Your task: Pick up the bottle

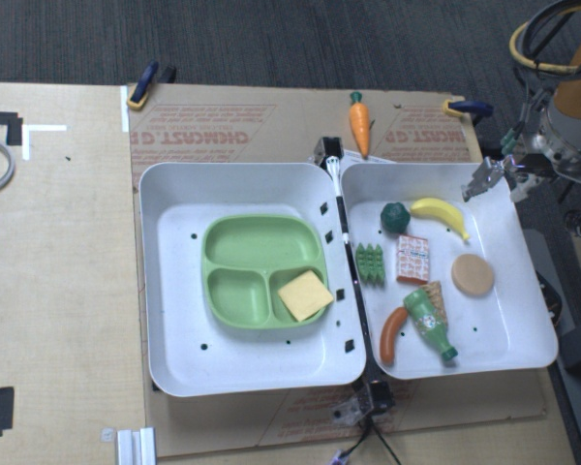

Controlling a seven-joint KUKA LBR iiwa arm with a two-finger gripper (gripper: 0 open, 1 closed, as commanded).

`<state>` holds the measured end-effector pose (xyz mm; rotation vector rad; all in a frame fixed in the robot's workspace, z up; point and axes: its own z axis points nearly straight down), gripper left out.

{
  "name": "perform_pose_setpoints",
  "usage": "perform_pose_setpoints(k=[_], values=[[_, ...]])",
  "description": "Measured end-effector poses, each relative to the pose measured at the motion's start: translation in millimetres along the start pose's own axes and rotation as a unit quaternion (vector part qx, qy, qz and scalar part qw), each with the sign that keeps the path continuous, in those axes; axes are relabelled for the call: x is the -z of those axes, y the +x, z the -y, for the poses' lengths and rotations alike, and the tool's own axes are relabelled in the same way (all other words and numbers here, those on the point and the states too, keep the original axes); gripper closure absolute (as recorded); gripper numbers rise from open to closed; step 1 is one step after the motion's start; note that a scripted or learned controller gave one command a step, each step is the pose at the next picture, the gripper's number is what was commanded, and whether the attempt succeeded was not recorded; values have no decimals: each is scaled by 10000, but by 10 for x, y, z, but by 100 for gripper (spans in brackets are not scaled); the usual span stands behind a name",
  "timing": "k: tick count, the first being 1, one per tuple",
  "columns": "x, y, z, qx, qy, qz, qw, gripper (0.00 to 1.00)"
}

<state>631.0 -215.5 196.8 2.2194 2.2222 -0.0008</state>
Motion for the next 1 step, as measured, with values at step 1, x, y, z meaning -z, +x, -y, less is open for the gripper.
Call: perform_pose_setpoints(k=[1], values=[[99, 0, -6, 15, -8, 10, 10000, 100]])
